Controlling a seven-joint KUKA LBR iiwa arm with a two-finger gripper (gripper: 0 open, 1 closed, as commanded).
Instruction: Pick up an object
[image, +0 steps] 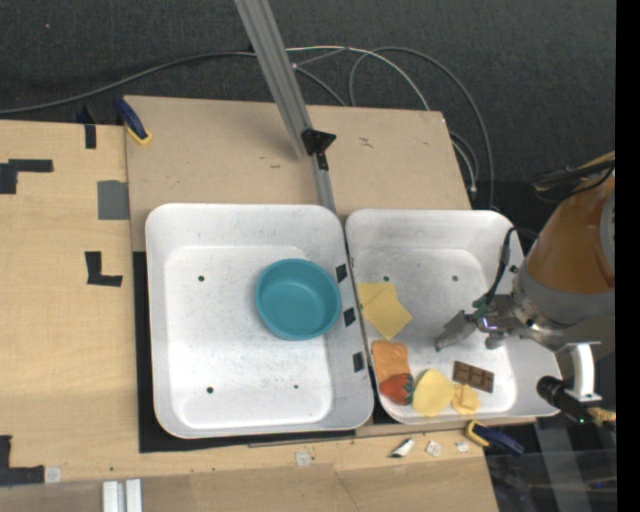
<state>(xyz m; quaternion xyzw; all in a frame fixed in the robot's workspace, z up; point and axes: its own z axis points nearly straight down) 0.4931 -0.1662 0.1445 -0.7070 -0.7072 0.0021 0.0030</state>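
Broadly, two white bins sit side by side: the left bin (180, 300) carries a teal bowl (297, 298) toward its inner edge, and the right bin (420, 245) holds the small items along its near edge. The gripper (470, 328) hangs over the right bin's outer half, fingers spread apart and holding nothing. Nearest to it is the brown chocolate bar (473, 376), lying just toward the near edge from the fingertips, its long axis running roughly parallel to that edge.
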